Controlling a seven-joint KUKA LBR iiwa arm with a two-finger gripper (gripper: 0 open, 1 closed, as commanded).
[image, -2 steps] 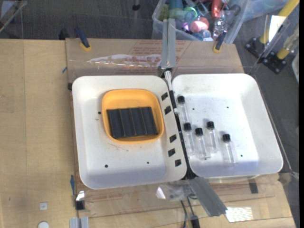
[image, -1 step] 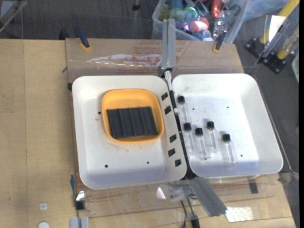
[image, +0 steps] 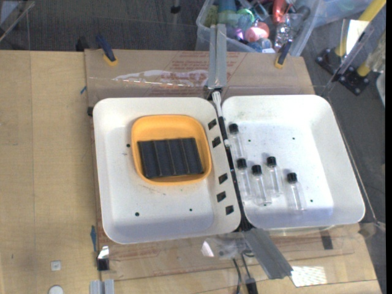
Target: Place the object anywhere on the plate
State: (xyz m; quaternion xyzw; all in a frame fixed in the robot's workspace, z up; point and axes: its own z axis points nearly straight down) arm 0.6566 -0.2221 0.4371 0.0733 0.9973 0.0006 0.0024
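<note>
Vials [image: 264,176] — small clear ones with black caps, five as far as I can count — lie scattered in the right bin [image: 318,112], all of them well apart from the plate. One sits up near the divider [image: 222,158] between the bins, three cluster near the middle, and one lies a little further right. The plate [image: 141,127] is an orange dish with rounded corners, resting in the left bin [image: 116,213], and a dark ribbed block [image: 170,157] already lies across its middle. No vial touches the plate or has crossed the divider, so by my reading the task has not begun: picking one up, carrying it over and setting it down all remain. The gripper's state — apart or together — I cannot tell. Both bins rest on a wooden surface [image: 43,164], with a tub of coloured odds and ends [image: 257,11] behind them.
</note>
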